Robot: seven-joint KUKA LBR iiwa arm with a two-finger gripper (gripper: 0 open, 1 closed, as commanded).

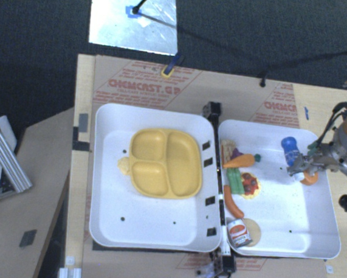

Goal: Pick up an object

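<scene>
The right bin [310, 240] holds several toy foods. Along its left side lie a carrot [241, 161], a green piece [235, 181], a pizza slice [250, 185], a sausage [233, 206], a can [239, 234] and a round cookie [253, 230]. A blue bottle [290, 149] lies near the bin's far right. My gripper [300, 169] hangs low at the right wall, just right of the bottle. A small orange object [309, 178] sits directly under it, partly hidden.
The left bin [103, 208] bears a yellow divided plate [162, 163] with a small yellow lump [123, 165] at its left rim. A black divider [218, 170] runs between the bins. The right bin's near right floor is bare.
</scene>
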